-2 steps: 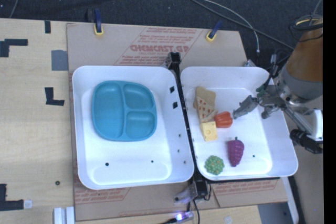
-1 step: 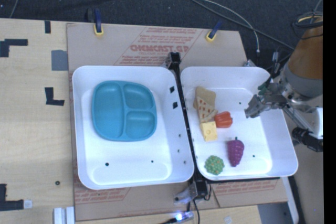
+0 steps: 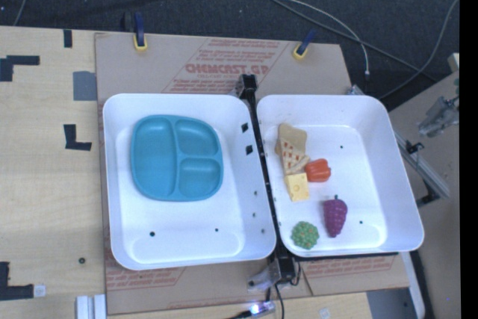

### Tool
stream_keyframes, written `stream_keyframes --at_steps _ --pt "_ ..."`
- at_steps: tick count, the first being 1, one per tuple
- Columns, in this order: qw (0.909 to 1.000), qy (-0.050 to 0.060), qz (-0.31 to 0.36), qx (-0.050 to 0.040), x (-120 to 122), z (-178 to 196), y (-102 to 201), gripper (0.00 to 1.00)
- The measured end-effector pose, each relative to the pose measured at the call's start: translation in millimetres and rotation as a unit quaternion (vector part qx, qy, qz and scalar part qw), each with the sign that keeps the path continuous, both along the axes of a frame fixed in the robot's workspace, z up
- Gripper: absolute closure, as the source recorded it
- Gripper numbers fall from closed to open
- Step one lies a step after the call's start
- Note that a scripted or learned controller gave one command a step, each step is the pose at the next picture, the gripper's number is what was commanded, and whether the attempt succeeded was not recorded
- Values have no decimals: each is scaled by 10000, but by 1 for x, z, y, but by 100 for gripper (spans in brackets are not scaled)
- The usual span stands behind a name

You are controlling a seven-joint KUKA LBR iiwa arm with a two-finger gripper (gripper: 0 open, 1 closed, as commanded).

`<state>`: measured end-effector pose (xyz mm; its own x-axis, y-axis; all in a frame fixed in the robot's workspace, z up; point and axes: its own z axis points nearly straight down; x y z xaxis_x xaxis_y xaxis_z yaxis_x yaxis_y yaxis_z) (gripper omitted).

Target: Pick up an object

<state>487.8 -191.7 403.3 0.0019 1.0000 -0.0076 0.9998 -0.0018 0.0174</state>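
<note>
Right bin (image 3: 373, 116) holds all the candidates, clustered along its left half: tan bread slice (image 3: 292, 138) at top, waffle-pattern wedge (image 3: 296, 159) touching just below it, yellow cheese cube (image 3: 297, 187) under that, red pepper (image 3: 318, 170) just right of the cheese, purple grapes (image 3: 334, 216) lower right, green broccoli (image 3: 305, 234) near the front wall. Left bin (image 3: 119, 160) carries a blue divided plate (image 3: 178, 158). Both bins sit on cardboard on the desk (image 3: 45, 160). My end effector's state: cannot tell from this view, and nothing is visibly gripped. I reach in from the right, so grapes and pepper are likely nearest; grapes stand apart, long axis roughly up-down in view, probably the cleanest pick. Nothing lifted yet.
</note>
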Motion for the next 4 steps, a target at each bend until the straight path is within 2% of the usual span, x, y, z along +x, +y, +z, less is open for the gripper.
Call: stream_keyframes --at_steps 1,2,3,4 --pt "10000 7 47 21 44 131 63 100" --pt "9999 155 46 52 35 9 136 100" --pt "10000 10 31 28 100 138 153 100" --pt "9998 184 26 39 86 -51 202 100"
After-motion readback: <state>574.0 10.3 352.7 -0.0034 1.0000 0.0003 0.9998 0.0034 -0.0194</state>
